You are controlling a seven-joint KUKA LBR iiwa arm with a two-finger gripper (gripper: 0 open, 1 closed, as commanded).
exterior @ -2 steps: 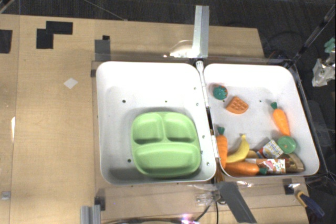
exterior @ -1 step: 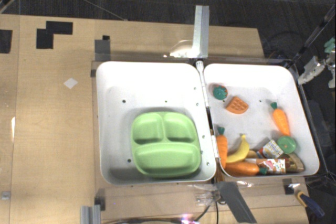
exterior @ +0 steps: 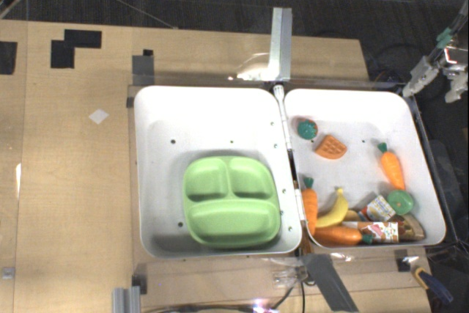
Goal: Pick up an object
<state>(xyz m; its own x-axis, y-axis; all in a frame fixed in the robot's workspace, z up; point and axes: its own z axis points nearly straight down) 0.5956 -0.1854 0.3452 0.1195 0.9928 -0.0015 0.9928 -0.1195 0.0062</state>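
Note:
My gripper (exterior: pixel 434 86) hangs at the right edge of the view, just outside the far right corner of the right bin (exterior: pixel 352 100). Its two pale fingers stand apart with nothing between them. In the right bin lie a teal round toy (exterior: pixel 307 130), an orange waffle-like piece (exterior: pixel 330 147), a carrot (exterior: pixel 393 168), a green round toy (exterior: pixel 400 201), a second carrot (exterior: pixel 310 204), a banana (exterior: pixel 334 210), an orange vegetable (exterior: pixel 338 234), a small packet (exterior: pixel 379 207) and a bottle (exterior: pixel 390 232).
The left bin (exterior: pixel 157 121) holds a green divided plate (exterior: pixel 231 200) near its front. A metal post (exterior: pixel 281 44) rises behind the seam between the bins. Most toys crowd the right bin's front edge.

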